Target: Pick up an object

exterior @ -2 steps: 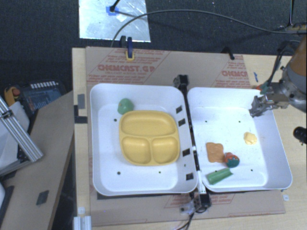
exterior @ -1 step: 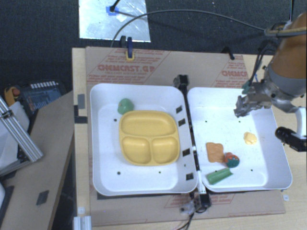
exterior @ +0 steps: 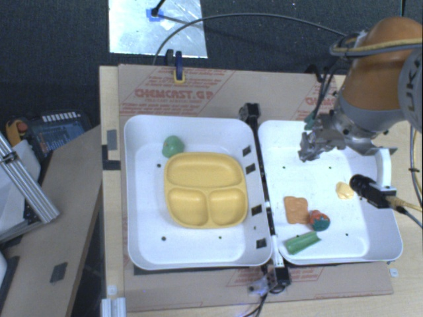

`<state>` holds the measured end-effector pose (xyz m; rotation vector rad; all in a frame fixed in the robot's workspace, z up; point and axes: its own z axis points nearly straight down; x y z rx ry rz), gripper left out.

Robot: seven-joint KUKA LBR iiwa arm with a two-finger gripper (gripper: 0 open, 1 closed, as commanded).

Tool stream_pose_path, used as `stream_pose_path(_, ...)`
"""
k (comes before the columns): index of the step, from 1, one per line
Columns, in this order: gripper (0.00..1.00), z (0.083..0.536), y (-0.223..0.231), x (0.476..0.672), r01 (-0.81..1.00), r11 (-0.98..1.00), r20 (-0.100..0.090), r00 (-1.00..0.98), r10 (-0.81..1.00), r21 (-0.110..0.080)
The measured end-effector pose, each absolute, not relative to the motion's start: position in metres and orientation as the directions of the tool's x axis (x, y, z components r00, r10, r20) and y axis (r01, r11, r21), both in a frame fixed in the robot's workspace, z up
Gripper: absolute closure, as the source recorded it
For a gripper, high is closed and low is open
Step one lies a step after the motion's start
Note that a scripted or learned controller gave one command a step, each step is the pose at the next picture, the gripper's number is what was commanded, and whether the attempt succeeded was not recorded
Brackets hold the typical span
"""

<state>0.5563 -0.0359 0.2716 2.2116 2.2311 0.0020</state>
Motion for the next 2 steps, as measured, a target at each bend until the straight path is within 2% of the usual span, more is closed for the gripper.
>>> stream_pose_path(1, 1.0, 0.272, 0.014, 0.566, 1.0, 0.007, 0.0, -0.007, 1.0, 0.003)
stream_pose_path(2, 1.0, 0.264, 0.072, 0.567, 1.0, 0.01, 0.001, -0.01, 1.0, 0.001)
